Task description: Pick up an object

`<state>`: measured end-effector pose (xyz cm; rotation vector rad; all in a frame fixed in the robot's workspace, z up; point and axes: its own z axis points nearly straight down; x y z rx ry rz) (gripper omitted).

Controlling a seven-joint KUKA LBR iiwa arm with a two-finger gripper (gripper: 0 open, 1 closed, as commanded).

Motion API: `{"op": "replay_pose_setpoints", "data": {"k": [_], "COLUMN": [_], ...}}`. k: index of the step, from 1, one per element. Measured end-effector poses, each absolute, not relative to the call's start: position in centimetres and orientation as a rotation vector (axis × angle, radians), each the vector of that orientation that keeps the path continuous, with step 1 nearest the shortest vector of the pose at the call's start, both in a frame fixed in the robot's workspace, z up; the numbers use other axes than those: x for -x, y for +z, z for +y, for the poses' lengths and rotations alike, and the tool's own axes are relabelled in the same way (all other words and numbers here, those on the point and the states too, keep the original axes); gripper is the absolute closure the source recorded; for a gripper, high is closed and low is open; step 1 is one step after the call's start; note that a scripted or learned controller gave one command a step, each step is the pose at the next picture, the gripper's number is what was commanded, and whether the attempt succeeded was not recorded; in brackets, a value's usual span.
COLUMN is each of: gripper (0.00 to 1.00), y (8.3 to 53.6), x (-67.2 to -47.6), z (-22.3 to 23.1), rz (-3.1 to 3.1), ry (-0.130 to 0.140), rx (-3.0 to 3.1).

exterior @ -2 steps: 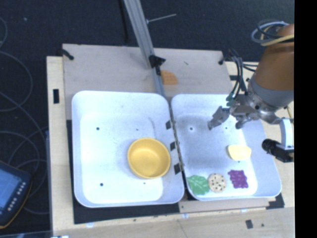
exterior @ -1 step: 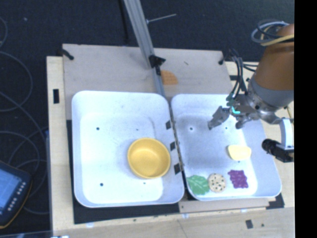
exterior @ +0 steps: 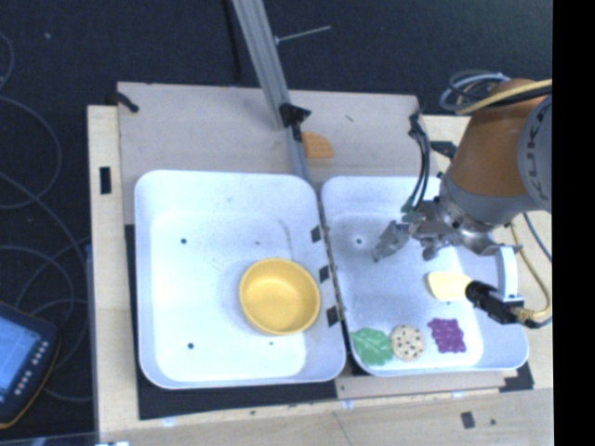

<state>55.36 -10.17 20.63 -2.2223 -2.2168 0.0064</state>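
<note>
Dark floor surrounds your pale wooden bench, which carries two shallow white bins side by side.

Your two-finger gripper hangs over the upper middle of the right-hand white bin. Whether its fingers stand wide or narrow you cannot tell from this slant, and nothing shows between them. Behind the gripper you see the grey wrist and the orange band of the arm reaching in from the right, with cables looping around it.

Count the pieces in that right bin: four. One pale yellow flat piece lies just right of the gripper and a little nearer the front, partly under the wrist hardware. Along the front wall sit one green leafy piece, one round tan cookie with dark specks just beside it, and one purple grape-like cluster to the right of the cookie.

Your left-hand white bin holds one yellow round bowl, upright, near its front right corner.

One small orange piece rests on the bench behind the bins, beside a slanted grey metal rail. A screen device lies on the floor at the lower left among loose cables.
</note>
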Motion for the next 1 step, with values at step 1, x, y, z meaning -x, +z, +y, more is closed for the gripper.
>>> {"op": "replay_pose_setpoints", "data": {"k": [1], "gripper": [0.00], "y": [15.24], "x": [-55.11], "z": [-11.36], "rz": [-2.218], "ry": [0.007], "rx": [2.221]}}
